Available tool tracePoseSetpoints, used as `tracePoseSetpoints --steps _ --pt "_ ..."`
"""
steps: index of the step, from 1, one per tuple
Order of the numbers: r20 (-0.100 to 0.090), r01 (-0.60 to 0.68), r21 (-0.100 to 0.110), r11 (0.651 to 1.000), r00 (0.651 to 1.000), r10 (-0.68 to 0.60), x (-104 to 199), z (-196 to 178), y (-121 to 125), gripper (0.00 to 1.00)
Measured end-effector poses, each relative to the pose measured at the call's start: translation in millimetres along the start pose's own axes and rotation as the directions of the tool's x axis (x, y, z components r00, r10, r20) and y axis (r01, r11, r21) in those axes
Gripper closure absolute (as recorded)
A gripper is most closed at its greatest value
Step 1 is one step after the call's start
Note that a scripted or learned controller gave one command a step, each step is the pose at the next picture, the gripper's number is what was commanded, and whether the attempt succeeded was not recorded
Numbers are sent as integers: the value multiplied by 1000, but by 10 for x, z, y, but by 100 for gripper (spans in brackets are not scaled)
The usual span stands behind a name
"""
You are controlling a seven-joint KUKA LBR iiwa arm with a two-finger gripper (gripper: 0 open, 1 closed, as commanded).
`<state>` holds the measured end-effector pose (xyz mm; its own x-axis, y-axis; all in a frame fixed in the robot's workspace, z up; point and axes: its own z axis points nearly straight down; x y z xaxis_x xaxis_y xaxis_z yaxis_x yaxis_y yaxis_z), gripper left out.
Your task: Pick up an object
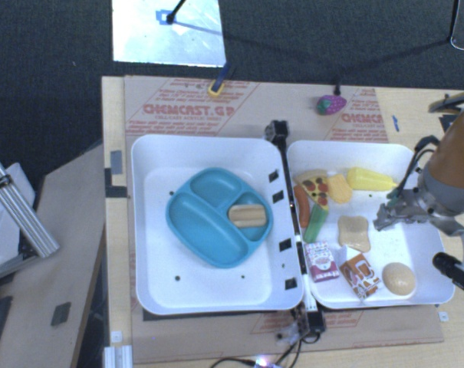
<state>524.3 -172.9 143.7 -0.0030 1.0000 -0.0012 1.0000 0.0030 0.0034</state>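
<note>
Red print on the brown board (pixel 187 104) under the bins reads "CHEMCAST GP", once at its upper left and again, partly covered, at its upper right near a small purple toy (pixel 331 104); a yellow ring (pixel 216 89) lies at the board's top edge. The left bin (pixel 151 278) carries a blue divided plate (pixel 205 225) near its centre, with a tan roll (pixel 248 215) in the plate's right compartment. The right bin (pixel 427 290) holds the toy food: a pizza slice (pixel 314 185) and an orange chip (pixel 339 189) toward its upper left corner, a yellow corn (pixel 371 179) along the upper edge, a sausage (pixel 301 202) and a green pod (pixel 316 222) against the left wall, a toast (pixel 354 233) near the centre, a pink carton (pixel 320 261) and a red-orange box (pixel 360 274) by the lower edge, their labels too small to read, and an egg (pixel 399 278) toward the lower right corner. The gripper (pixel 393 213) hangs over the right half of this bin, just right of the toast and above the egg, with the corn up and to its left. Nothing is seen in its grasp, and whether it is released or clenched cannot be told from here.
</note>
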Motion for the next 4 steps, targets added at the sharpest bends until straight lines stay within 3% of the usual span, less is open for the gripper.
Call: tracePoseSetpoints --steps 2,4 --pt "0 2 -2 1000 1000 -2 -24 -830 101 100" --pt "-3 5 4 1000 1000 -5 1070 -850 -276 100"
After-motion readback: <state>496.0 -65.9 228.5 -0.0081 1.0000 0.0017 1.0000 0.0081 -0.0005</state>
